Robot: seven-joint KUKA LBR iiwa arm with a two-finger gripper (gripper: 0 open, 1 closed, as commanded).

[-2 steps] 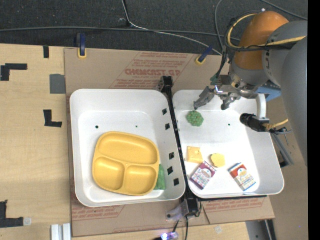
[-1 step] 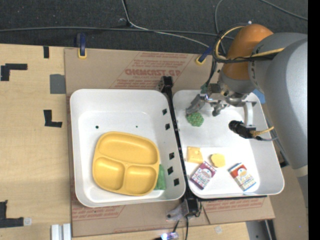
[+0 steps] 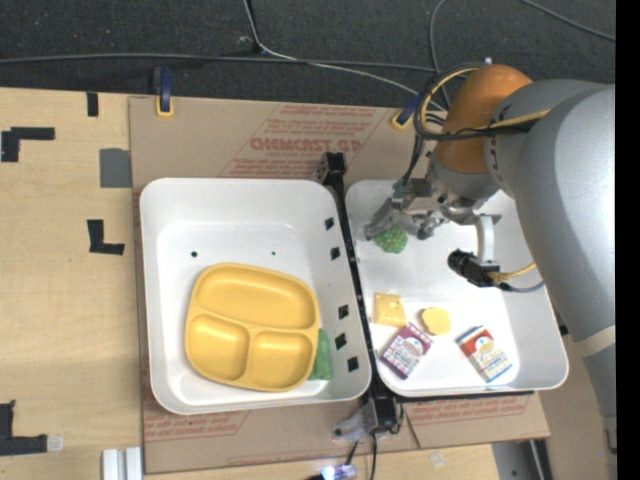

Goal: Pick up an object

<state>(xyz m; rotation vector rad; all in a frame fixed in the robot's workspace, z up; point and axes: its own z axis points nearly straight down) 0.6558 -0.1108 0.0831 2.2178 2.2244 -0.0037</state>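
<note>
Packets (image 3: 405, 351) lie below; arm's tool (image 3: 397, 226) over green object (image 3: 392, 239).

The grey arm (image 3: 565, 188) reaches in from the right, its orange band (image 3: 478, 103) above the wrist, and the gripper (image 3: 400, 226) points down-left, low.

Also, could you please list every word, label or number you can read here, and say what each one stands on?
Red print on the cardboard under the bins: blurred, not readable.
Purple packet: printed, too small to read.
Red and white packet: printed, too small to read.
Yellow tray: no text.
</note>
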